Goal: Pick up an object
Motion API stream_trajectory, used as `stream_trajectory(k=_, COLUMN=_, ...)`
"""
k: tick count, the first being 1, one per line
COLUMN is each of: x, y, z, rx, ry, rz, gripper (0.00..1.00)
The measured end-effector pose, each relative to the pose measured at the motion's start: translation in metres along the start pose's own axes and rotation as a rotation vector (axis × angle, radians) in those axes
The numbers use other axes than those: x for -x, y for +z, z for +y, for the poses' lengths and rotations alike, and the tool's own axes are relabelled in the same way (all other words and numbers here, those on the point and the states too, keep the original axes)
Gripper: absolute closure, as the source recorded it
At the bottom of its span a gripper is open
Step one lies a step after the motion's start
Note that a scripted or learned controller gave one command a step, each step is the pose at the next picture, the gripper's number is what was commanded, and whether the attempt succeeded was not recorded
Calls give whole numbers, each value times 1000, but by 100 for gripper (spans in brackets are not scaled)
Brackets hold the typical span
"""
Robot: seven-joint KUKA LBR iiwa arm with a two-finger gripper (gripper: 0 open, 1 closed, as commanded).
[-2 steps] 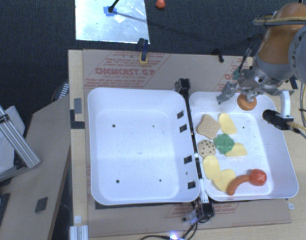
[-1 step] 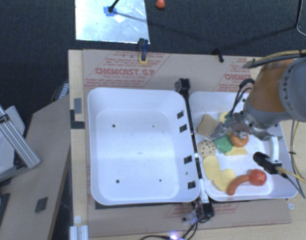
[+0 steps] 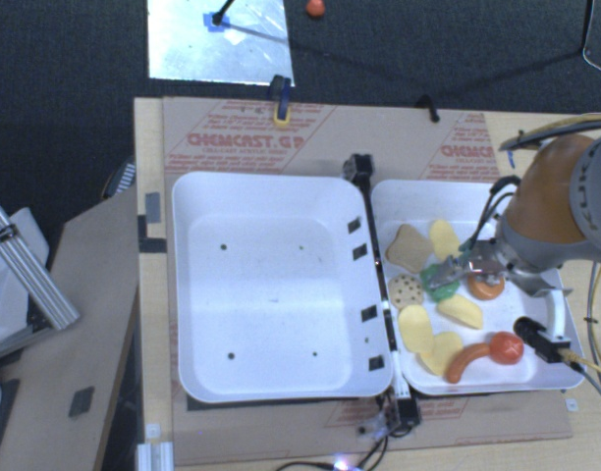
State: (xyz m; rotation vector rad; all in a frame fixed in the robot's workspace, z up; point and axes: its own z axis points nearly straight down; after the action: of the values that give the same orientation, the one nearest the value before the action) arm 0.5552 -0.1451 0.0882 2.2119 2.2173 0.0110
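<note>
Arm (image 3: 561, 204) reaches in from right, over right bin (image 3: 399, 199); orange band above wrist. Gripper (image 3: 465, 268) low among toy food near bin's middle, just beside green piece (image 3: 440, 279) and orange disc (image 3: 486, 287); contact unclear, pincer state cannot tell. Around it: tan bread slice (image 3: 409, 247), yellow piece (image 3: 444, 236) beside bread, spotted cookie (image 3: 407, 289), yellow wedge (image 3: 462, 311), two yellow pieces (image 3: 415, 328) (image 3: 441, 350) at front, sausage (image 3: 461, 361) touching tomato (image 3: 506, 348). Left bin (image 3: 197, 204) alongside, clips (image 3: 364, 283) between bins
</note>
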Motion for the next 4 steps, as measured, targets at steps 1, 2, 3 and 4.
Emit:
stream_trajectory(k=1, x=-60, y=0, z=54, rx=1, ry=-7, rz=-1, gripper=0)
stream_trajectory(k=2, x=-55, y=-12, z=54, rx=6, ry=-3, rz=-5, gripper=100)
stream_trajectory(k=3, x=-64, y=-15, z=91, rx=-35, ry=-2, rz=9, gripper=100)
stream_trajectory(k=4, x=-68, y=-38, z=102, rx=13, ry=-9, rz=9, gripper=100)
